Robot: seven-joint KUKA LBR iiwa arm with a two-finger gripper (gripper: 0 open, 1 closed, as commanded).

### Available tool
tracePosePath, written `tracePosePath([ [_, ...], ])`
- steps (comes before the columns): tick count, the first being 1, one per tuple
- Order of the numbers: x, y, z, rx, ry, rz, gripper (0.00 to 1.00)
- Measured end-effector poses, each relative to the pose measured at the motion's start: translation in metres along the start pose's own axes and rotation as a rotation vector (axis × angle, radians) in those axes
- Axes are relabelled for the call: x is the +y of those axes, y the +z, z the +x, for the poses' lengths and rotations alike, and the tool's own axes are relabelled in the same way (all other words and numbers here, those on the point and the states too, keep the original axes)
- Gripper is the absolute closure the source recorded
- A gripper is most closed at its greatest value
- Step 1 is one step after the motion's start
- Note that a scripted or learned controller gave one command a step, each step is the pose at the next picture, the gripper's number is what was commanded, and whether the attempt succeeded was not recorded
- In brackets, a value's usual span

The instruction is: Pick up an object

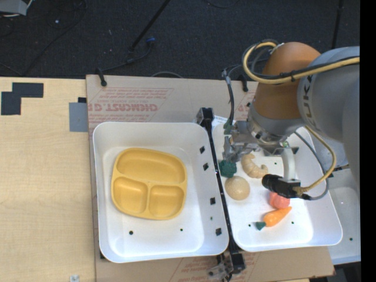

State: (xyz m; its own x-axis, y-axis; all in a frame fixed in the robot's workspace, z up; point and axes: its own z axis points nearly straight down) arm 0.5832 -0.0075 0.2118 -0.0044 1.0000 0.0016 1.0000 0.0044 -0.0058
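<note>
The right bin holds several small items. A dark green piece lies by the bin's left wall, a pale curved piece sits to its right, and a round beige ball rests just below them. Lower right are a red piece and an orange carrot with a green tip. My gripper hangs low over the bin's upper left part, directly above the dark green piece and very close to it. Whether it touches the piece is unclear.
The left bin holds a yellow divided tray. A black divider runs between the two bins, right beside the gripper. A black connector with cables hangs over the right bin near the red piece.
</note>
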Motion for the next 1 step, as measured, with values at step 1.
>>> tracePosePath([
  [1,-0.0023,-0.0138,0.0595,0.0,-0.001,-0.004,1.0],
])
